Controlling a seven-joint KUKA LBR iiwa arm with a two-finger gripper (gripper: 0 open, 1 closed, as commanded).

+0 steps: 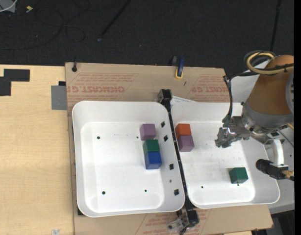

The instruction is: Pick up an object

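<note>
Green block (238, 175) sits lower right in the right bin (268, 198), nearest the gripper (224, 138), whose grip state I cannot tell; a misaligned descent could nudge it away.

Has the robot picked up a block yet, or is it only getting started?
Nothing looks picked up yet. All six blocks sit in the bins: purple, green and blue in the left bin, orange, purple and green in the right bin. The gripper is over the right bin, apart from those blocks, with nothing seen in it. Reaching a block, gripping and lifting are left.
</note>
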